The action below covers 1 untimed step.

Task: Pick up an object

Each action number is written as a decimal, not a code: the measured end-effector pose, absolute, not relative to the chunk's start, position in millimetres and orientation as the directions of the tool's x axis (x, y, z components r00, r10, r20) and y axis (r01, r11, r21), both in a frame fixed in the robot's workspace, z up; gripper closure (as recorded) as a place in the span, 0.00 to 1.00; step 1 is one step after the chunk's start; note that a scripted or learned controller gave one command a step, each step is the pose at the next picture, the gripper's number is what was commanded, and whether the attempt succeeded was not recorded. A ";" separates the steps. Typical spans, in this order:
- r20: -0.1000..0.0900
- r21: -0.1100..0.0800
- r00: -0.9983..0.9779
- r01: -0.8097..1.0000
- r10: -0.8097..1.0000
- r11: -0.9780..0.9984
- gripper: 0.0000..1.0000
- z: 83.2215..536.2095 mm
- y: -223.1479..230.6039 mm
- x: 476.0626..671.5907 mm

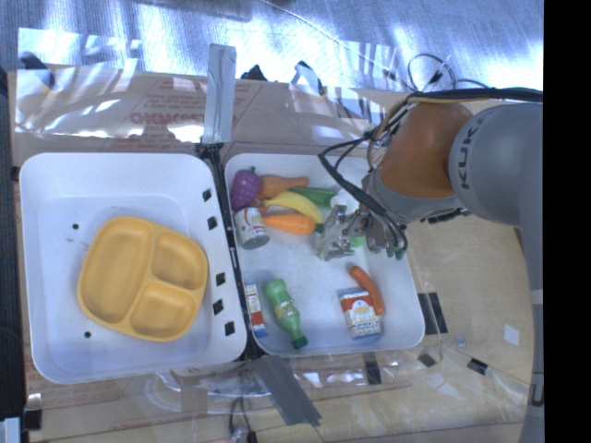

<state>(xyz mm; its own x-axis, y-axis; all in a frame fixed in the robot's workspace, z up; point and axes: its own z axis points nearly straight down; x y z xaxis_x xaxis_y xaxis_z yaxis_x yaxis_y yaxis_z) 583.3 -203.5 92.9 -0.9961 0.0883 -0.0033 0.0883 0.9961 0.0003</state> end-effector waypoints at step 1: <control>-0.004 0.000 -0.996 0.088 0.088 0.996 0.00 93.3 -204.2 583.2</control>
<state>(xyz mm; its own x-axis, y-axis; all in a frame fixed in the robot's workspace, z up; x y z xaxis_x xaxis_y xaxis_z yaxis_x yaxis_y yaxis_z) 583.2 -204.2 93.3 -0.9961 0.0884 -0.0036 0.0884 0.9961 -0.0004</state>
